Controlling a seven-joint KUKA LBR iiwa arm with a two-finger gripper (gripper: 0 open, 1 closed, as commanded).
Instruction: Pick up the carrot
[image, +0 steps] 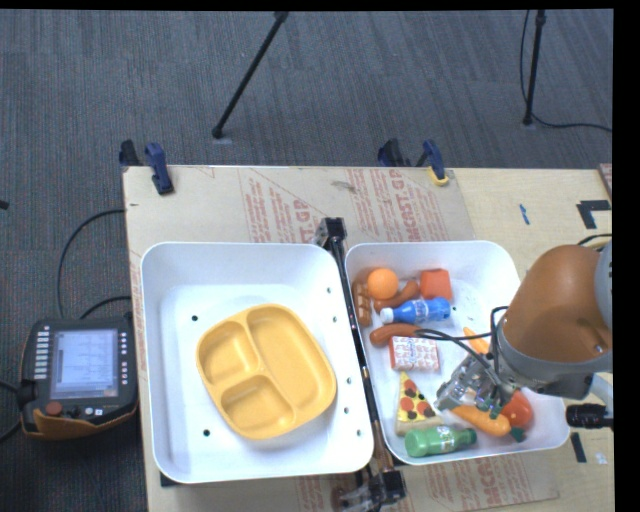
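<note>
Looking down on the right bin (500, 262), I see the gripper (470, 392) low over its near right corner, with the arm's orange band (560, 300) covering much of that side. The carrot (484, 421) lies just under the gripper, pointing toward the bin's right wall, and I cannot tell whether it sits between the jaws or merely below them, nor how wide the jaws stand. Crowding it: a red piece (517, 409) touches its far end, a green bottle (440, 440) lies just beside it toward the near wall, and a pizza slice (412, 403) sits just left. Farther back lie a checkered block (414, 353), a sausage (388, 333), a blue-and-white bottle (418, 311) and an orange (381, 283). In the left bin (160, 300) rests a yellow plate (264, 370).
</note>
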